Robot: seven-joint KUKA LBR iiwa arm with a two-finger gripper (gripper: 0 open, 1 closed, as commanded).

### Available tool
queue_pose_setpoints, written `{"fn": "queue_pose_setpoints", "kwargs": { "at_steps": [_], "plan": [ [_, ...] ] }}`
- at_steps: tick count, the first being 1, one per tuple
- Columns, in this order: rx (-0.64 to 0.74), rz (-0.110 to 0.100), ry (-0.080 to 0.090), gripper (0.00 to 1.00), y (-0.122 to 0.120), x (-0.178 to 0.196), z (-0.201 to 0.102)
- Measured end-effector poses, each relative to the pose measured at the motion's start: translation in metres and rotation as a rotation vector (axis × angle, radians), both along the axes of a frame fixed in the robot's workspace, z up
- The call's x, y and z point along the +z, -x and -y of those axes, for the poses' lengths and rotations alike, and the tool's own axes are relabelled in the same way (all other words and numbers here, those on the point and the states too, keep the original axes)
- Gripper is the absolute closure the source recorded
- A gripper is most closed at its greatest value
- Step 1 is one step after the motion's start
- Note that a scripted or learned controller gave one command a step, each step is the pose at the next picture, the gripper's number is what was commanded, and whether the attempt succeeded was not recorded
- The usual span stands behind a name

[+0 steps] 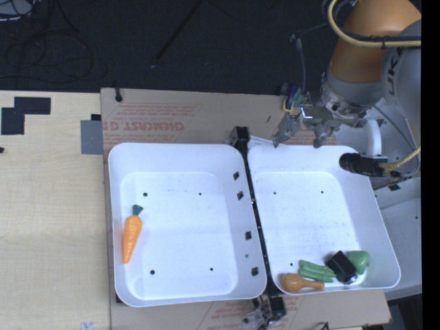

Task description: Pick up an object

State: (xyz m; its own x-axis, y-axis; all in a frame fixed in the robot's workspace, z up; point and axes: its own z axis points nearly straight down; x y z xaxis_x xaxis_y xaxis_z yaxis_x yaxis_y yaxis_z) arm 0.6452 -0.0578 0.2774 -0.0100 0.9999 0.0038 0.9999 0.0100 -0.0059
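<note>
The light is even and fairly bright over the bench, and the two white bins point(179, 158) come out pale and a little washed, with only soft, faint shadows along their inner walls. The upper part of the frame falls off into near black, where cables barely show against the dark floor. The whole frame is slightly soft and grainy, and the orange band point(375, 12) at upper right carries a dull sheen.

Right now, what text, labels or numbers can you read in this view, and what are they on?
Red print on the cardboard sheet behind the bins: upside down and too blurred to read with confidence.
More red print on the cardboard at the front edge: partly hidden, unreadable.
Nothing else legible.
</note>
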Motion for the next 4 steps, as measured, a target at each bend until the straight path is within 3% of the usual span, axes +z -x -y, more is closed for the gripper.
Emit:
{"fn": "queue_pose_setpoints", "kwargs": {
  "at_steps": [1, 2, 3, 4],
  "plan": [
    [-0.001, 0.016, 0.001, 0.00, 0.000, 0.112, -0.071],
    [-0.018, 0.007, 0.008, 0.00, 0.002, 0.144, 0.040],
    [-0.008, 0.002, 0.005, 1.00, 0.001, 0.152, 0.035],
    [-0.001, 0.017, 0.002, 1.00, 0.001, 0.268, -0.045]
  ]
}}
